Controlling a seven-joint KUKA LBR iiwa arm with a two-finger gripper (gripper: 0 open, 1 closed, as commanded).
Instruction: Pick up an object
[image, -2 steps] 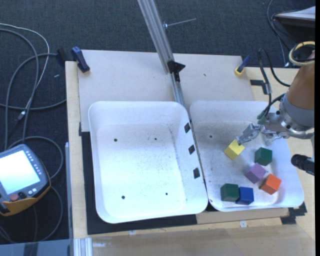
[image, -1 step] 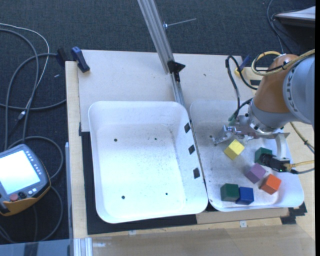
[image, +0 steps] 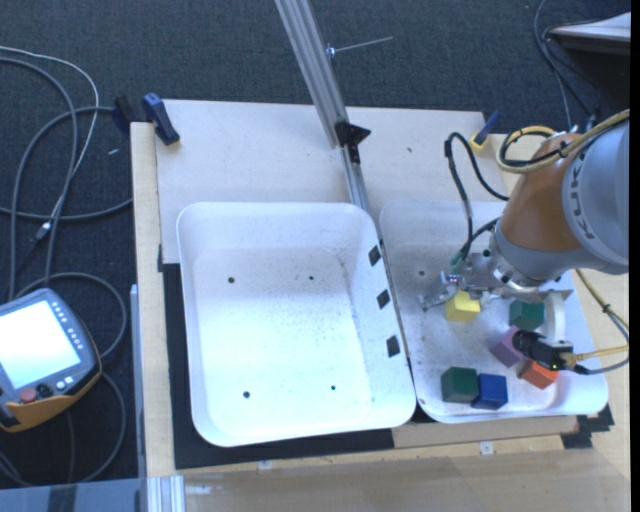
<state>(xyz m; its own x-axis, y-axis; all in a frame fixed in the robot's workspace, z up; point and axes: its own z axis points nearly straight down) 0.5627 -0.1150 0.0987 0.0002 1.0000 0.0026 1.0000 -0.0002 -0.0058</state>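
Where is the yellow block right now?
The yellow block is in the right bin, near its middle, right beside the gripper and up-left of the green block and blue block.

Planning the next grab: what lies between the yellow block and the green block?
Bare bin floor separates the yellow block and green block in the camera view.

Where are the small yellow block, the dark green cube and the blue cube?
small yellow block (image: 463, 307), camera view, its top face.
dark green cube (image: 460, 384), camera view, its top face.
blue cube (image: 491, 390), camera view, its top face.
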